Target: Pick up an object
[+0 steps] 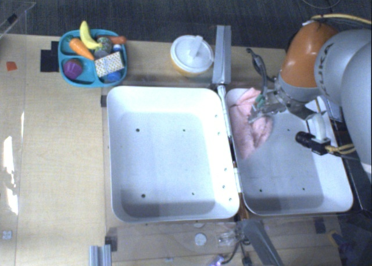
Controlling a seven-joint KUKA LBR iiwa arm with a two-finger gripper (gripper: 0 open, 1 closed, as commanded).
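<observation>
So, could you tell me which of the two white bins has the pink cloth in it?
The right-hand bin, under the gripper: the pink cloth lies against its left wall. The larger left bin holds no cloth.

The arm is built of rounded pale grey shells with a smooth, slightly glossy finish. Above the wrist sits a bulbous orange band, and dark lettering runs down the grey casing just beside that band. Below the band the wrist narrows into darker grey metal parts leading to the gripper. A thin dark cable loops above the band, a yellow cable runs along the shell near it, and a black fitting with a yellowish lead sits lower down.
</observation>
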